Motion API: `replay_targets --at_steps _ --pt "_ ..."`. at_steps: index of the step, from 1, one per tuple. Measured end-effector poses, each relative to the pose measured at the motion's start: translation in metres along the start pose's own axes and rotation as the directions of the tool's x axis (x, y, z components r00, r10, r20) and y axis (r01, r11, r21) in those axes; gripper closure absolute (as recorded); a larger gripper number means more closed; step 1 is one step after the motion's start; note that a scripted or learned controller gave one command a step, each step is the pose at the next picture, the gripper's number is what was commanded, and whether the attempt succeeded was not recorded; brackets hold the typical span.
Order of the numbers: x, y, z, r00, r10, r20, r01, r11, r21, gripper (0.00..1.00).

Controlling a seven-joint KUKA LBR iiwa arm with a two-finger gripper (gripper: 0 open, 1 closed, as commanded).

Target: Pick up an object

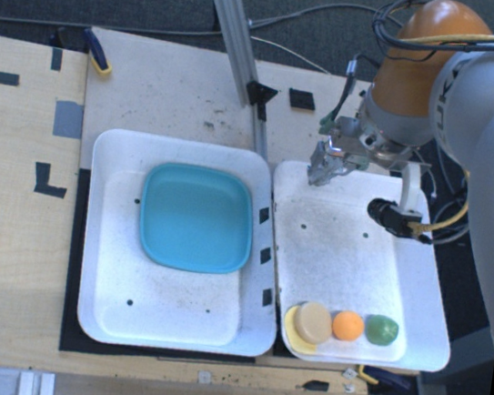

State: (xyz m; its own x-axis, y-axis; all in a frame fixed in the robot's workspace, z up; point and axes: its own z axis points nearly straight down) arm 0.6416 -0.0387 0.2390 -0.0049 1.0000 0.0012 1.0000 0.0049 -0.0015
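From the camera view, you are looking down on a pale wooden desk point(3, 229) that carries two shallow white bins side by side. In the left white bin point(93, 307) lies a flat turquoise square plate point(196, 218) with rounded corners, roughly in the middle of the bin's upper half.

The right white bin point(349, 253) has a speckled floor, and its things sit in a row along the near edge. Furthest left is a round beige puck-shaped object point(311, 321) resting on a yellow rim or dish beneath it. Just beside it is a small orange ball point(347, 327), and next to that a small green ball point(381, 330). The three look close enough to be touching or nearly so.

The grey arm with its orange band point(429, 54) reaches in from the right. Its metal two-finger gripper point(322, 173) hangs over the far left corner of the right bin, close to the wall between the bins. You cannot tell how far apart the fingers stand, since they blur into one dark metallic cluster. No object is visible between them.

The three small things lie at the opposite end of the same bin, well apart from the gripper, toward the near edge.
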Motion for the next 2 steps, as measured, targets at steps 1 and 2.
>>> replay_targets --at_steps 1,2 --pt "0.052 0.009 -0.005 1.000 0.000 0.000 0.000 1.000 -0.001 1.00" --pt "0.105 0.014 0.009 1.000 0.001 0.000 -0.001 1.000 0.000 1.00"
